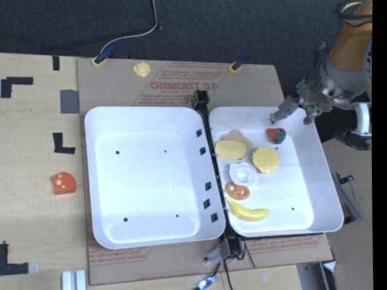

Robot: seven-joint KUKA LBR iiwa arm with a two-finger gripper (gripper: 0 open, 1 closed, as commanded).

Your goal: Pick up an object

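The right white bin [314,180] holds several small toy foods. A red and green strawberry [276,135] lies near its back right corner. A yellow oval piece [230,150] and a yellow round piece [265,159] sit in the middle, with a white piece [243,175], an orange pretzel [237,191] and a banana [247,211] nearer the front. My gripper [294,116] hovers over the bin's back right rim, just above and right of the strawberry. It is open, and nothing sits between its fingers.
The left white bin [145,174] stands beside the right one, with black clips along the shared edge. A yellow crumpled piece [142,69] lies on the cardboard behind the bins. A red-orange object [65,183] rests on the bench far left.
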